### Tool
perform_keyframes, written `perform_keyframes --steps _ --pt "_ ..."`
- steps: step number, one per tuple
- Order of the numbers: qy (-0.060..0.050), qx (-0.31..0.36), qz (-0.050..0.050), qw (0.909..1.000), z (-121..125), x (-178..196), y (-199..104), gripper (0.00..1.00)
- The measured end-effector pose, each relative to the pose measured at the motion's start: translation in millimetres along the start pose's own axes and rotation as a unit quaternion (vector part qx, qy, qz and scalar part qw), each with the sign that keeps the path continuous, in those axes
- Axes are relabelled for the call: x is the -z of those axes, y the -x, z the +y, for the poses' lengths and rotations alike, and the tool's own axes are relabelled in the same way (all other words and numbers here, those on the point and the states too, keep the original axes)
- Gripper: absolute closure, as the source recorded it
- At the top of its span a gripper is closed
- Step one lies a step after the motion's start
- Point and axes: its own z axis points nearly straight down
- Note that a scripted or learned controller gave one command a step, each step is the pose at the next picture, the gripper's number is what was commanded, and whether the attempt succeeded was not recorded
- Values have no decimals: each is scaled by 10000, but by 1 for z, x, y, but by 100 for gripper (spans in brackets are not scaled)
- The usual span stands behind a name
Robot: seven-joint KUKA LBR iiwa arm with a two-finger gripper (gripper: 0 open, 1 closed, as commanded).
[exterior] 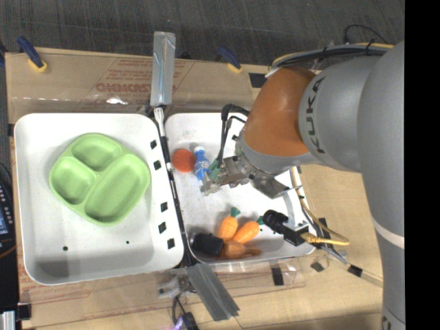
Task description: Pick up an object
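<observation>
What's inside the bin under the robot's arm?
An orange ball, a blue item, toy carrots and a black object lie in the bin. The arm hides its right part.

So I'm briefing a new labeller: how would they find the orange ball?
Take the right bin, not the one with the green plate. Along its left wall, beside a blue item, sits the orange ball: round, unlike the green-tipped carrots lower in view.

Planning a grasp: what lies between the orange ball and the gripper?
Camera view: a small blue object, right beside the orange ball.
</observation>
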Motion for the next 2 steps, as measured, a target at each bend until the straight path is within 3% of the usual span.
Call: perform_keyframes --steps 1,2 --pt "3 -2 -1 10000 0 0 0 0" --pt "12 -387 -8 9992 58 -100 66 0"
